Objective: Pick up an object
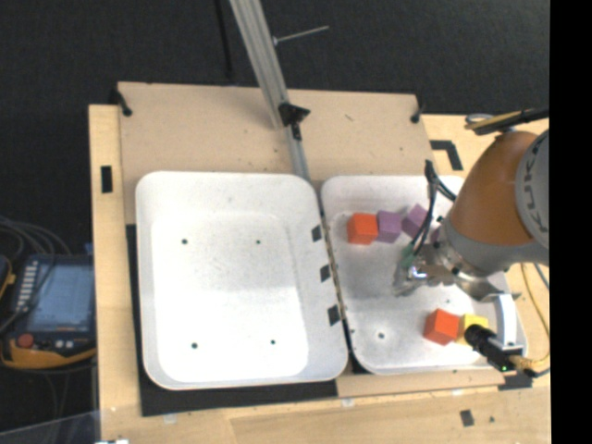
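Observation:
The right bin (370, 350) holds an orange cube (363, 228) at its back, with a purple block (389, 225) right beside it and a second purple block (415, 217) further right. Near the front right lie another orange block (442, 326) and a yellow piece (474, 324) touching it. My gripper (411, 276) hangs over the middle of this bin, between the purple blocks and the front orange block. I see nothing between its fingers. The orange-banded wrist (490, 202) hides the bin's right side.
The left bin (157, 248) lies beside the right one, with black clips (326, 271) along the shared rim. A slanted metal pole (264, 54) rises behind the bins. A teach pendant (46, 308) sits off the bench at the left.

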You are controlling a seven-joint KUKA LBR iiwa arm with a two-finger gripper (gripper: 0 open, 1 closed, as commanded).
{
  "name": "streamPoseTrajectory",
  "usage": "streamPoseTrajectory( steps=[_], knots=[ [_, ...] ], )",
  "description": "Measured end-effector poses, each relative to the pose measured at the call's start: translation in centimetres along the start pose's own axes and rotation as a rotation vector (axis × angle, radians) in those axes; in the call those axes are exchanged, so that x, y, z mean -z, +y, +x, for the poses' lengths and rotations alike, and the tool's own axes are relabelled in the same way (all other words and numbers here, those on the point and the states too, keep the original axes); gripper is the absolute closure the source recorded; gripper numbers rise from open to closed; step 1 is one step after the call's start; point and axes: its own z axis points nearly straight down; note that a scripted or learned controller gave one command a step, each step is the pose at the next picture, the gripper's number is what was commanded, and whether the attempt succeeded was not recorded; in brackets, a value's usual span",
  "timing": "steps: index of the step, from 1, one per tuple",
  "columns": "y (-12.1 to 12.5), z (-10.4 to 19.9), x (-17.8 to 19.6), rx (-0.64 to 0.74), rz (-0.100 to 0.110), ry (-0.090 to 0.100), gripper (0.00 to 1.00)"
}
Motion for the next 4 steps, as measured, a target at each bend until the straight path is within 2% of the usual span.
streamPoseTrajectory(
  steps=[2,4],
  knots=[
    [0.1,0.6,8.2,0.002,0.002,0.001,1.0],
    [4.2,9.7,8.7,0.006,0.006,0.004,1.0]
  ],
)
